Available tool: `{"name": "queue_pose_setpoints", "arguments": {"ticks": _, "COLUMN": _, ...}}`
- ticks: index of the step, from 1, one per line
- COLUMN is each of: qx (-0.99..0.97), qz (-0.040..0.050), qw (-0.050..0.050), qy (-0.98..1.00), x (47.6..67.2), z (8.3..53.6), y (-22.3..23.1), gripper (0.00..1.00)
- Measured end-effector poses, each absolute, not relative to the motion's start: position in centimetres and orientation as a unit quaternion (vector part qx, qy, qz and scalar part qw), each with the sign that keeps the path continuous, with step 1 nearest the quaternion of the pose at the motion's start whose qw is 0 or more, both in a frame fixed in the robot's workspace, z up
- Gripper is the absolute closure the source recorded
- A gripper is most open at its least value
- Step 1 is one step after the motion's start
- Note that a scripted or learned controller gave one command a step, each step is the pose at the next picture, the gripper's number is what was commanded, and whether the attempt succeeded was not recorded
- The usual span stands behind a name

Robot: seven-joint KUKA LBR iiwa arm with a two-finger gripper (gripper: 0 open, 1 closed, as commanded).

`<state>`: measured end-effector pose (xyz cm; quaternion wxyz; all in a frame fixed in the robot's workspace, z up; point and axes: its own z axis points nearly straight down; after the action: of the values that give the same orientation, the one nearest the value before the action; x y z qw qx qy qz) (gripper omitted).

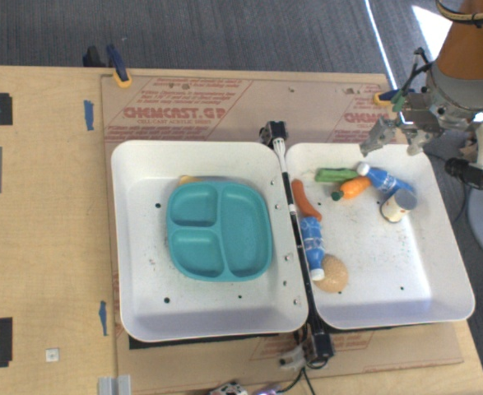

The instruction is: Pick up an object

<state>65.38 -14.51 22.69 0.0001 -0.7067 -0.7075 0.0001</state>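
The gripper [396, 137] hangs over the far edge of the right bin [438, 303] with its fingers apart, nothing between them. Just below it lie a blue bottle [387, 183], a carrot [353, 189] and a green piece [336, 174]; the left bin [134, 245] holds a teal divided plate [220, 229].

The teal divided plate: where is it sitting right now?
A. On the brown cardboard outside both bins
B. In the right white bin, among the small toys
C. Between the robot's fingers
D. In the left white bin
D: the teal divided plate lies flat in the left white bin, apart from the gripper.
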Motion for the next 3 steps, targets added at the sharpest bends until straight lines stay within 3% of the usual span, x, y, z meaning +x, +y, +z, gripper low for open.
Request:
{"name": "queue_pose_setpoints", "arguments": {"ticks": 1, "qx": -0.650, "qz": -0.0024, "qw": -0.004, "qy": -0.760, "x": 66.9, "z": 10.6, "y": -19.5, "gripper": 0.00}}
{"name": "queue_pose_setpoints", "arguments": {"ticks": 2, "qx": -0.548, "qz": -0.0003, "qw": 0.000, "qy": -0.837, "x": 64.8, "z": 8.5, "y": -14.5, "gripper": 0.00}}
{"name": "queue_pose_setpoints", "arguments": {"ticks": 3, "qx": -0.548, "qz": -0.0014, "qw": -0.003, "qy": -0.836, "x": 65.0, "z": 9.7, "y": -14.6, "gripper": 1.00}}
